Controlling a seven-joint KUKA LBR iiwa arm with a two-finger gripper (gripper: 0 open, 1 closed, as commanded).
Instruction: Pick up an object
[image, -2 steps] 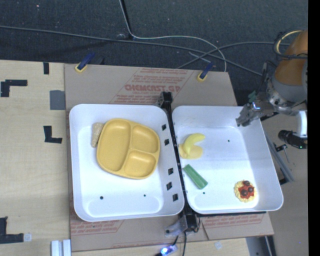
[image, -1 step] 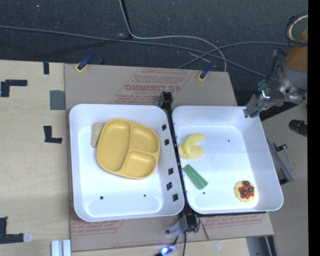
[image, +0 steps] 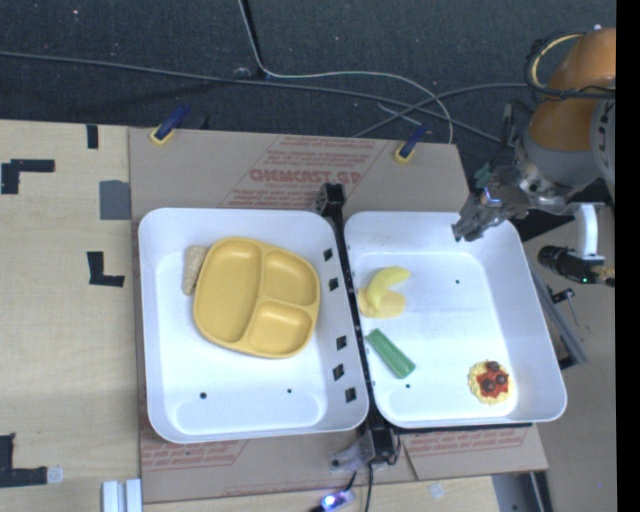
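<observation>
Green stick: we judge this the easiest pick; it lies in the right bin, near its left wall, slanting from far-left to near-right, apart from the other pieces
Handling: it looks like a light, stiff plastic toy with a smooth skin, so we expect it may slip or roll; we would take it across the short width at its middle
Yellow piece: just beyond the stick, curved and lumpy, harder to close on squarely
Round tart: near-right corner, small and flat, close to the wall
Yellow tray: in the left bin, wide and shallow, a poor fit for two fingers
Tool: over the far rim of the right bin, well apart from the stick; we cannot tell whether it is open or closed, and nothing shows in it
</observation>
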